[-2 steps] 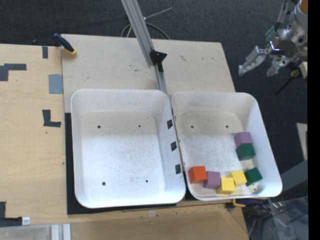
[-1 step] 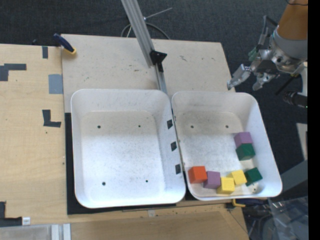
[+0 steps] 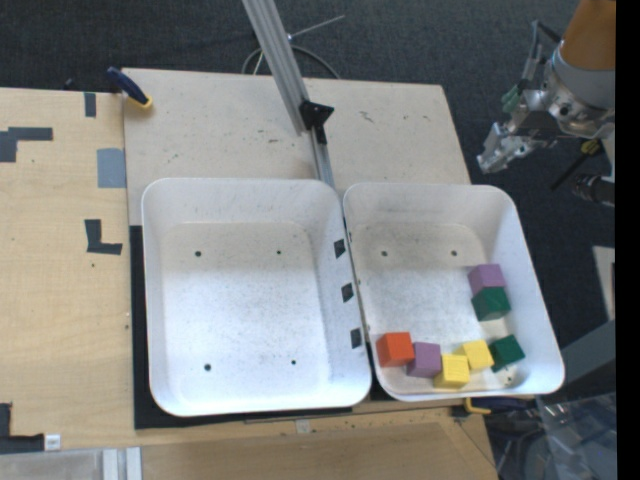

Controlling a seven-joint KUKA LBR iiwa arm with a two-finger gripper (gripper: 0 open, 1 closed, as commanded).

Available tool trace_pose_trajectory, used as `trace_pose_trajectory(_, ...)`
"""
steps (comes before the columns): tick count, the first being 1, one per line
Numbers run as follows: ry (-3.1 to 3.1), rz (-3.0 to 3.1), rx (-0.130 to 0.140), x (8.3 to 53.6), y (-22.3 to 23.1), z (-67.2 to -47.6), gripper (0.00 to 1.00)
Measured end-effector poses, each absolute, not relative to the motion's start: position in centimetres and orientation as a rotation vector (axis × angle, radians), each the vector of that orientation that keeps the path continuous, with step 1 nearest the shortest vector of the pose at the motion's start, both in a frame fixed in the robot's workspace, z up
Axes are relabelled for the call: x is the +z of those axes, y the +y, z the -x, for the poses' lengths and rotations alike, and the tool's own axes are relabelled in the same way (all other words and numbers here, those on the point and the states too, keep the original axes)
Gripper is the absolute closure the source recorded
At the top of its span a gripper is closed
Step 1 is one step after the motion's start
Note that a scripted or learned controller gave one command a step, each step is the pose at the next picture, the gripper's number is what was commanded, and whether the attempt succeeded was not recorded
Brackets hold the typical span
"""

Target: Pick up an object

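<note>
On the scuffed wooden desk (image 3: 250, 128), the left bin (image 3: 165, 268) is smooth speckled white plastic. The right bin (image 3: 520, 233) holds matte cubes along its near corner: orange cube (image 3: 395, 348), purple (image 3: 425, 358), yellow (image 3: 455, 370), green (image 3: 490, 302). The metallic gripper (image 3: 500, 151) hangs beyond the bin's far-right corner; its state I cannot tell.

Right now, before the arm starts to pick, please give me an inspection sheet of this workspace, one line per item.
Surface: bench scuffed, bears left bin and right bin.
Job's things: orange block, two purple blocks, two yellow blocks, two green blocks, all along the right bin's near and right walls.
Clutter: blue-and-yellow clamp at the bench's far left.
Grippers: gripper beyond the right bin's far right corner.
Cables: thin loop behind the metal rail.
Surroundings: dark carpet.
</note>
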State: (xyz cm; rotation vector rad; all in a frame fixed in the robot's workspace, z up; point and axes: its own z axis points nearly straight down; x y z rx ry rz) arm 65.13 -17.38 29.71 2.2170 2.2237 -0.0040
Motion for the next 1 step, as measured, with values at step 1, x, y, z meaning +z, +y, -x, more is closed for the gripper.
trace_pose_trajectory(1, 2.224, -2.217, -0.006, 29.65, -17.38, -65.12, 0.00)
